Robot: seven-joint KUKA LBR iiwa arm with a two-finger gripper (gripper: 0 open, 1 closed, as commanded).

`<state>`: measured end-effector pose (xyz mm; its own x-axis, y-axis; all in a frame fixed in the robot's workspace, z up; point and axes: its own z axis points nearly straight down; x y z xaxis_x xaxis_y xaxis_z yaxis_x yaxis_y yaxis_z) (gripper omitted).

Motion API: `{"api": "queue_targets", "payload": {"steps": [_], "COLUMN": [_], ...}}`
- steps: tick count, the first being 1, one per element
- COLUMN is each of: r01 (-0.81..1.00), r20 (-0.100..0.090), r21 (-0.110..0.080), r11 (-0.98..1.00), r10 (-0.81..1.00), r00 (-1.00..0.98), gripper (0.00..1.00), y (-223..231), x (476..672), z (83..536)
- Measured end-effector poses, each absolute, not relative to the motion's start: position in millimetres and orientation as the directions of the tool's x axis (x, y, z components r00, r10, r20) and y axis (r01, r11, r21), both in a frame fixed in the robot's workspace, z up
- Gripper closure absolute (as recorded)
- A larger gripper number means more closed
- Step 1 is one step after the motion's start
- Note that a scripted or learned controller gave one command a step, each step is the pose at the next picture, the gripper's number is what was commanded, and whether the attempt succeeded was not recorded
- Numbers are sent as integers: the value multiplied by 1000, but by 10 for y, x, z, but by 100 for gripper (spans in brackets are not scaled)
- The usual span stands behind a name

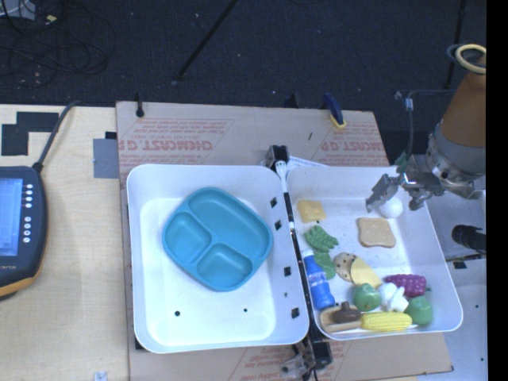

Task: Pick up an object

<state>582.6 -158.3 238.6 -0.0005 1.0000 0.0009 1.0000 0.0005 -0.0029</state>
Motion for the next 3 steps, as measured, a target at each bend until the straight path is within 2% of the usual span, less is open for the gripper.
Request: {"api": "queue_targets", "payload": {"steps": [1,2,3], "r01": [1000,1000,1000], "r20": [6,2,0], "r21": [-14,-3,0], "r11": [5,0,1], "r10": [1000,1000,1000], "r00": [-5,0,-1], "gripper": [0,0,0], "y": [-894,-837,-834], "x": [5634,5746,6139], "z": [1421,859,878]}}
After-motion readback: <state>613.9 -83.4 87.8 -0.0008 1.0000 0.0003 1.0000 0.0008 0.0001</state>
